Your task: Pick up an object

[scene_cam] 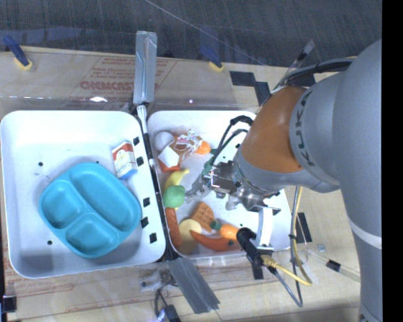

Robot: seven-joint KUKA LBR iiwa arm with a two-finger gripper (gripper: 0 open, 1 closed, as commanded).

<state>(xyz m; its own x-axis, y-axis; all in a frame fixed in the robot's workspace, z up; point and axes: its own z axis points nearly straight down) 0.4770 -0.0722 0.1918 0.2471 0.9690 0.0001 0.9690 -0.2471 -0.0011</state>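
Note:
The right bin [188,118] holds several toy foods along its left side: a green round piece [174,196], a yellow banana-like piece [178,177], a red-and-white piece [168,158], an orange carrot [212,240] and a waffle-like piece [203,215]. My gripper [205,182] reaches in from the right, low over the bin, its tip just right of the green and yellow pieces. The arm's orange band [275,136] and wrist cover the bin's right half. Nothing can be seen between the fingers.
The left bin [20,133] holds a blue divided tray [88,208] and a small red-and-white carton [124,159] by the divider. A metal clamp bar [144,62] stands at the back between the bins. Cables [289,267] trail at the front right.

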